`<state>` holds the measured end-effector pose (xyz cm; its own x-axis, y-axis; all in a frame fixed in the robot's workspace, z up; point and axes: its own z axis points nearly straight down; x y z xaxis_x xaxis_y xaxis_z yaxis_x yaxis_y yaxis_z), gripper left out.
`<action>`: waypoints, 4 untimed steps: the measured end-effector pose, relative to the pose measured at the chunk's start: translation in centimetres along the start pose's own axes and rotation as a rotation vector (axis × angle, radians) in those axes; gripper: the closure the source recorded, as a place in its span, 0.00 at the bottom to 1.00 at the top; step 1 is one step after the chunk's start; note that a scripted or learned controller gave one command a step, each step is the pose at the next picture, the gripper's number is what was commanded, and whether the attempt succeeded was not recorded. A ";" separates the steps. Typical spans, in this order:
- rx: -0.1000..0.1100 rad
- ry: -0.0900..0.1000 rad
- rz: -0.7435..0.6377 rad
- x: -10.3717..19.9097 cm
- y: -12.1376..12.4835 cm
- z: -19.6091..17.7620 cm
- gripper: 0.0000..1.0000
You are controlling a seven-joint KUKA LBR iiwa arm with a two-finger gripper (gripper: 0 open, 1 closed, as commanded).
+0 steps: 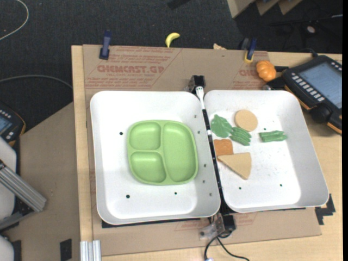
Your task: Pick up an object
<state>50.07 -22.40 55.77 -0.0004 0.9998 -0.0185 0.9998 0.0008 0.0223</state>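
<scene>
What belonged to the robot was its handheld control pendant, lying at the right edge of the bench. It had a dark casing, a grey-blue screen and a row of small pale keys along the near side. An orange trim ran beneath it (the markings were too small to read).
</scene>
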 end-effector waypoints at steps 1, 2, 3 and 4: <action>-0.004 -0.004 0.000 -0.1 0.1 -1.1 1.00; -0.009 -0.007 0.000 -0.1 0.1 -2.2 1.00; -0.013 -0.011 0.001 -0.2 0.2 -3.3 1.00; -0.018 -0.015 0.001 -0.3 0.3 -4.4 1.00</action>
<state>50.24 -22.57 60.19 0.0016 0.9994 -0.0334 0.9992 -0.0002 0.0405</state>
